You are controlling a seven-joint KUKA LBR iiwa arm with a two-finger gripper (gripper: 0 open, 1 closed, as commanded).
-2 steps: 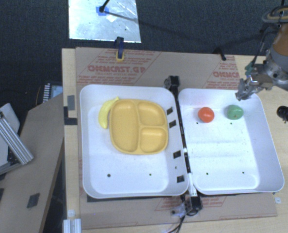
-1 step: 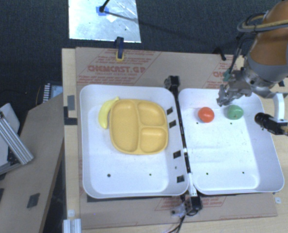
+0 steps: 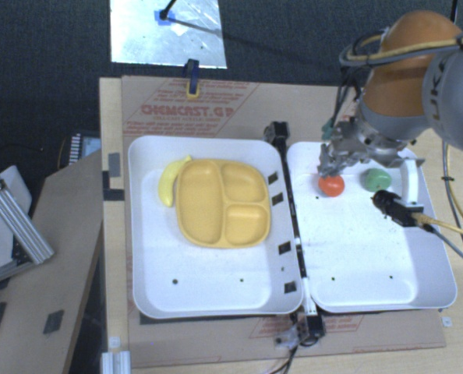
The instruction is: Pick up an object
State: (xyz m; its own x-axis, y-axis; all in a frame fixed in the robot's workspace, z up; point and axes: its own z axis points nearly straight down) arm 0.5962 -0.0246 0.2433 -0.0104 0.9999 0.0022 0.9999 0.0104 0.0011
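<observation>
A small red round object (image 3: 331,185), like a tomato, lies in the far part of the right bin (image 3: 372,287). My gripper (image 3: 330,167) hangs directly over it, its tip at or just above the object's top edge. A green rounded object (image 3: 376,179) lies just to the right of the red one, partly under the arm's wrist. The grey arm with its orange band reaches in from the upper right.
The left bin (image 3: 208,302) holds a yellow divided plate (image 3: 220,202) with a yellow banana (image 3: 169,181) against its left side. A black hinge strip (image 3: 290,224) runs between the two bins. The near half of the right bin is bare white floor.
</observation>
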